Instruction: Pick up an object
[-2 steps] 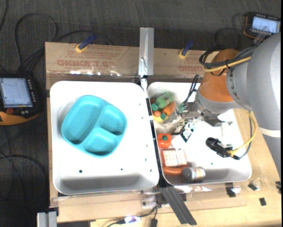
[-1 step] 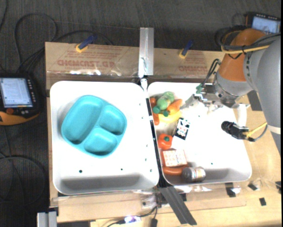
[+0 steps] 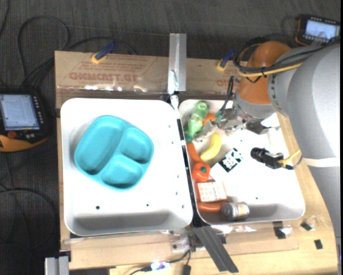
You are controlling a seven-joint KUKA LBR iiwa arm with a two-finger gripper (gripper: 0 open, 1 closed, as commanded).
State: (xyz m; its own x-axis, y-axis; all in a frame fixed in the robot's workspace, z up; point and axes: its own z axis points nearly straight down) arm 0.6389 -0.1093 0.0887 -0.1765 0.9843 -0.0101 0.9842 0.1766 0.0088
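Banana [image 3: 211, 148] — hand [image 3: 224, 121] just above it, grip seemingly unclear.

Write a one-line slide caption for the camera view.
End effector reaches into the right bin near a banana amid clutter; a blue divided tray fills the left bin.

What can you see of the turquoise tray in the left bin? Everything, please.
The turquoise tray is a glossy, plastic-looking dish with rounded corners and three hollows: one large on its left, two smaller on its right. All three hollows look empty. It lies flat and right way up, turned at a slant to the bin's sides, on the floor of the left bin, toward the middle and back. Nothing else touches it; the gripper is over the right bin.
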